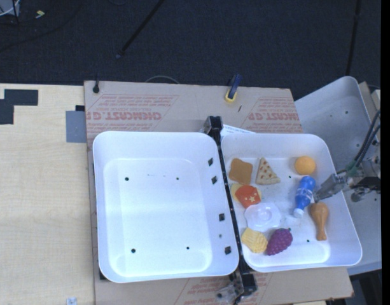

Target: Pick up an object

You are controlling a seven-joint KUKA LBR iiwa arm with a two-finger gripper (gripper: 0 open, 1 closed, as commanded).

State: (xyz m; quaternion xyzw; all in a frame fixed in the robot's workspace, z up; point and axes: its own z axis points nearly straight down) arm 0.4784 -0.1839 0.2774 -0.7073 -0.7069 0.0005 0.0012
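- Grapes (278, 241), purple, lie by the near wall of the right bin (347, 246), touching a yellow corn piece (254, 240) on their left.
- Just beyond those two sits a clear plastic cup (261, 215), with a red tomato-like piece (247, 196) at its far left.
- Near the bin's right wall lies a brown drumstick (319, 219), its thick end pointing away from the viewer.
- Just left of the drumstick's thick end a blue and white bottle (303, 194) lies tilted.
- The hand (327, 188) reaches in over the right rim at about this depth, its tip just right of the bottle and above the drumstick; whether it is released or clenched cannot be told, and nothing shows between its fingers.
- Farther back sit a toast slice (240, 171), a pizza wedge (266, 171) and an orange (305, 165), in a row from left to right.
- The left bin (105, 170) stands beside the right one on a cardboard sheet (150, 110) on the desk (35, 189).
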